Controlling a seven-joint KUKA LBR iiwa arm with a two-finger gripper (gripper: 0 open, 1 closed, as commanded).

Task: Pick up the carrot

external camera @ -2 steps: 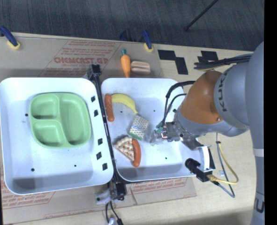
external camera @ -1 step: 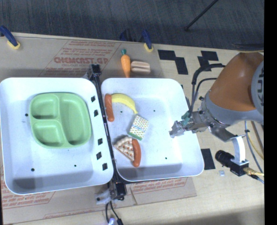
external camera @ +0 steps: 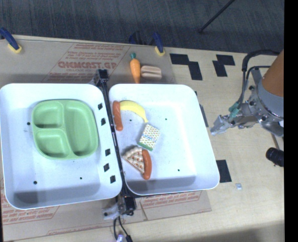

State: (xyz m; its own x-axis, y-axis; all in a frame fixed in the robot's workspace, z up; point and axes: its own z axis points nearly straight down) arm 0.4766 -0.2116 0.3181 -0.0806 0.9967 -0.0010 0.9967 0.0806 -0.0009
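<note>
Your carrot (external camera: 134, 68) is not in a bin. It lies on the bench (external camera: 249, 195) near the top middle of the frame, just above the right bin (external camera: 201, 135), right beside a small hot dog (external camera: 151, 72). Your hand (external camera: 220, 125) waits at the right side of the frame, outside the bin, well apart from the carrot. It holds nothing, but you cannot tell if it is open or closed. The green plate (external camera: 65, 128) sits in the left bin (external camera: 12, 150). Toy foods lie in the right bin, likely just to make picking harder
</note>
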